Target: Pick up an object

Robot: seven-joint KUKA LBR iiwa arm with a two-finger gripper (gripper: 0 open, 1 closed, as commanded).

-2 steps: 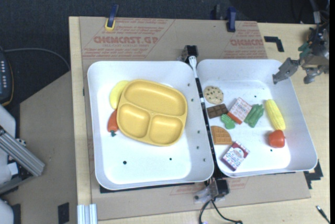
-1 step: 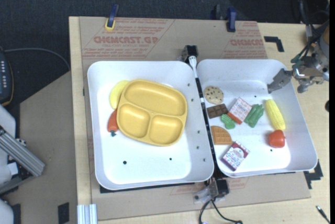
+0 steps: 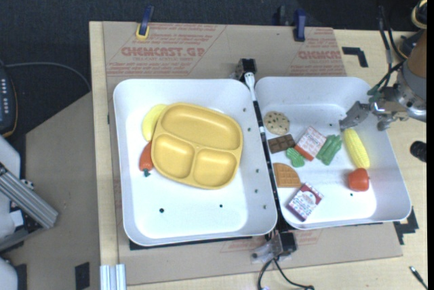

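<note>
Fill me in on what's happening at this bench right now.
A robot arm reaches in from the right, its gripper poised over the right bin, just above the toy corn, with nothing between its fingers. That bin also holds a cookie, a tomato, a waffle and other small play-food pieces. The left bin holds a yellow divided tray with a carrot beside it. Nothing is picked up yet.
</note>
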